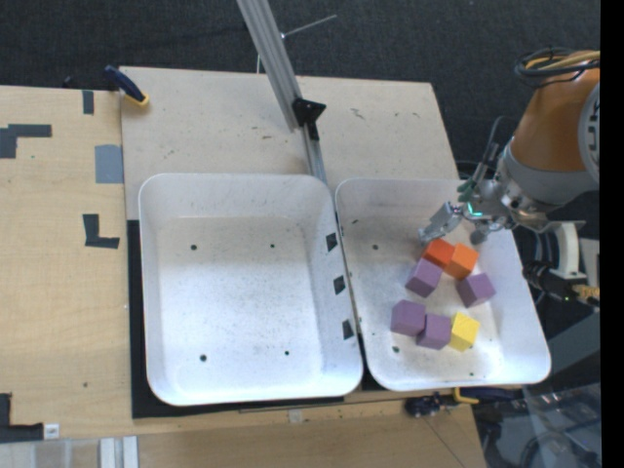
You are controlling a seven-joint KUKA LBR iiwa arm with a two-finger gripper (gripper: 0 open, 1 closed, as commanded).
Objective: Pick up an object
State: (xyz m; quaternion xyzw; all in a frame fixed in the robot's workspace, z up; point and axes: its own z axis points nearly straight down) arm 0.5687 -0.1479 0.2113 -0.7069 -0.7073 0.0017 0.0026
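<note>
orange block (pixel 441 253) sits just below the gripper (pixel 450 219); its finger state i cannot tell. approach step, i judge: next, descend and pinch.

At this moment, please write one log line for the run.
arm: over right bin | claw: above orange block, nothing seen held | blocks: orange, purple, yellow, all in right bin | left bin: no blocks

No legible text or labels.
</note>
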